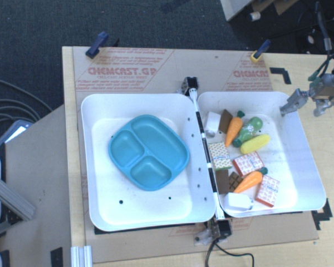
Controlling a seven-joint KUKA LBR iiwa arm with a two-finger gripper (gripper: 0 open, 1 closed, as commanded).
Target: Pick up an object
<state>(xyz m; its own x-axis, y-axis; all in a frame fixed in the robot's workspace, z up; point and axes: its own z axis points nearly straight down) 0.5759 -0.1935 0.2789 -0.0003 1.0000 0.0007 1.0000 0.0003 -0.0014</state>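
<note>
The white block (239,201) lies nearest, well below-left of the gripper (303,100), whose fingers spread open, holding nothing, at the right bin's (309,166) top edge. The yellow lemon (255,143) sits closest; descend squarely over it, clear of the carrot (232,130).

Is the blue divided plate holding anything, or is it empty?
Empty: the blue plate in the left bin shows three bare compartments.
</note>
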